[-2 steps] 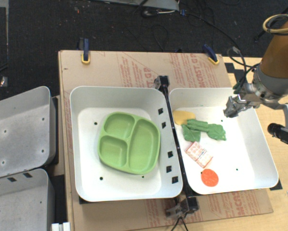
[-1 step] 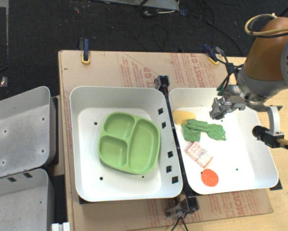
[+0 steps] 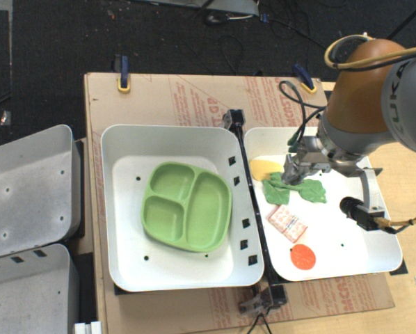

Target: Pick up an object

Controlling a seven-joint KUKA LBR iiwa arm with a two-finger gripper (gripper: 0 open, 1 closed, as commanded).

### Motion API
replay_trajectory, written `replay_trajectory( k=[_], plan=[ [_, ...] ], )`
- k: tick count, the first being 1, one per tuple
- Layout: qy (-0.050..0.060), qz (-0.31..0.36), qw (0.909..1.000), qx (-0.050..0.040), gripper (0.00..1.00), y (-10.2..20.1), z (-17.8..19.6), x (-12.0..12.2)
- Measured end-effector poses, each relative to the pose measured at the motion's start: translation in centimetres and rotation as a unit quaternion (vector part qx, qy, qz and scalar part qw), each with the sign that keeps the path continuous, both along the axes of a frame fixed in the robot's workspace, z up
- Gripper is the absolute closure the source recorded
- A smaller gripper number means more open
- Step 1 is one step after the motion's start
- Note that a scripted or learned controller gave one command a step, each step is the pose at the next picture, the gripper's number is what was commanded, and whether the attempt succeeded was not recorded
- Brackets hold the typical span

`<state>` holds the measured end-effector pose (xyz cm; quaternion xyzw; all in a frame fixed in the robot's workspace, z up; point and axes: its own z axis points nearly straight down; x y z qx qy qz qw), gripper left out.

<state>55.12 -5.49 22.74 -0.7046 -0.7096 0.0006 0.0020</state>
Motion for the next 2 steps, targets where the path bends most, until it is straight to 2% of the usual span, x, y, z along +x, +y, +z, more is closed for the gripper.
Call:
replay_trajectory(
  k=[1,2],
  plan=[
    [0.0,0.0,1.0,0.0002,1.0,5.7,-0.8,-1.7],
    [-0.001,0.0,1.0,-0.0005,1.0,10.2,0.4,-3.0]
  ],
)
